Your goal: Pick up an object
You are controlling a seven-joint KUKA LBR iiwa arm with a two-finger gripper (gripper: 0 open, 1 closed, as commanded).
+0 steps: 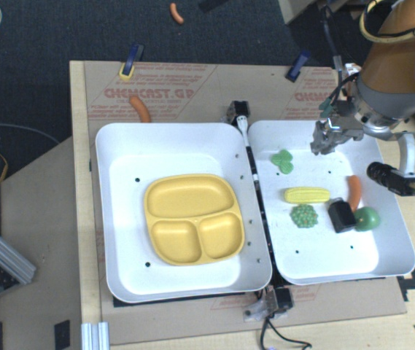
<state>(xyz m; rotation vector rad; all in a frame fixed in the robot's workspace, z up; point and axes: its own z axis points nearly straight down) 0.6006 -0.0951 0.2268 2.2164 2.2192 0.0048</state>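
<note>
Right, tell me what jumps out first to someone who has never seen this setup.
The yellow divided tray dominates, lying in the left bin. Next comes the cluster of toy food in the right bin: a corn cob, green pieces, a carrot and a black block. The gripper hangs over that bin's far edge, above the food.

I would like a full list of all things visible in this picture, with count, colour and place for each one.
bins: 2, white, side by side on the bench
divided plate: 1, yellow, in left bin
leafy vegetable: 1, green, right bin, upper left
corn cob: 1, yellow, right bin, middle
broccoli: 1, green, below the corn
carrot: 1, orange, right bin, right side
block: 1, black, below the carrot
ball: 1, green, beside the block
sausage: 1, orange, on bench behind left bin
end effector: 1, grey, above right bin's far edge
</note>
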